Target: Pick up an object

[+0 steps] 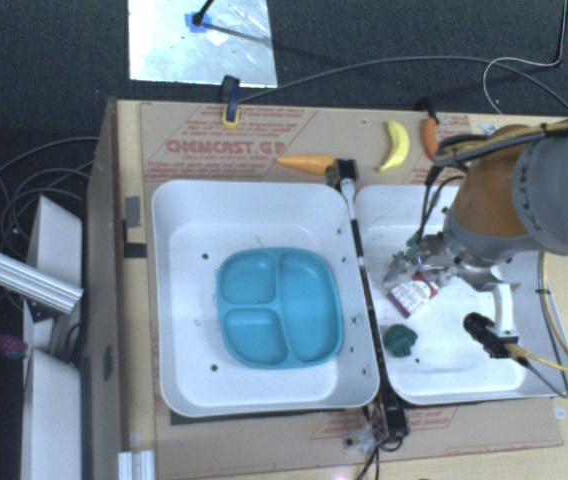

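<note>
Jaws hang low in the right bin, and we cannot tell if they are released or clenched. We see nothing lifted yet, so the pick is still to do. A small red and white packet lies just under them. A green lump sits near.

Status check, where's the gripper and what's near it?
Gripper low in right bin, over red-white packet. Green lump nearby. Blue tray in left bin.
</note>
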Controlling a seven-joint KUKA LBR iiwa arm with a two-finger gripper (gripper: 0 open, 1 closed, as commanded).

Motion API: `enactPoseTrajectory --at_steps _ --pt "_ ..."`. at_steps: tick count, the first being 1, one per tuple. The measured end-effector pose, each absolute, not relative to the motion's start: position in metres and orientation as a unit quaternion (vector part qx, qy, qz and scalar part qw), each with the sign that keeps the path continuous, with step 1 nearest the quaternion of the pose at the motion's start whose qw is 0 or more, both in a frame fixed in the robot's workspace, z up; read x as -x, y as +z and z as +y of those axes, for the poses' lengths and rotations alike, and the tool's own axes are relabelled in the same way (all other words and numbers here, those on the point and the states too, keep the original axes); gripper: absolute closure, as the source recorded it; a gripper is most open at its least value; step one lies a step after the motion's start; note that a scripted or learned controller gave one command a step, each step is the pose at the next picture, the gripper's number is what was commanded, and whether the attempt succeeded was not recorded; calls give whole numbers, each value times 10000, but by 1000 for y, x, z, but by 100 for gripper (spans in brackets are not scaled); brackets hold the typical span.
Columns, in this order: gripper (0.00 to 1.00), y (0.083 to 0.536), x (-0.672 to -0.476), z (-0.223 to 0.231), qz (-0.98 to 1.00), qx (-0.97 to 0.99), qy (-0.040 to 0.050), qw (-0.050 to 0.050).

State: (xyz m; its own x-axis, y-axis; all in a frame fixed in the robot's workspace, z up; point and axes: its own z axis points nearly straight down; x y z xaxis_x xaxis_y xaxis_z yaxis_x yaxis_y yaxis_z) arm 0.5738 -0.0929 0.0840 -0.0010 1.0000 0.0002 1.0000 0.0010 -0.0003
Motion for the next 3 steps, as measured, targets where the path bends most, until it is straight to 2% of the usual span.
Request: enactPoseTrajectory --at_steps 1,2,3 --pt "100 95 -575 -93 -7079 7063 -9 -9" --pt "0 95 -575 -93 -7079 7063 -9 -7" --pt "0 85 -669 -114 -7086 7056 -6 -15"
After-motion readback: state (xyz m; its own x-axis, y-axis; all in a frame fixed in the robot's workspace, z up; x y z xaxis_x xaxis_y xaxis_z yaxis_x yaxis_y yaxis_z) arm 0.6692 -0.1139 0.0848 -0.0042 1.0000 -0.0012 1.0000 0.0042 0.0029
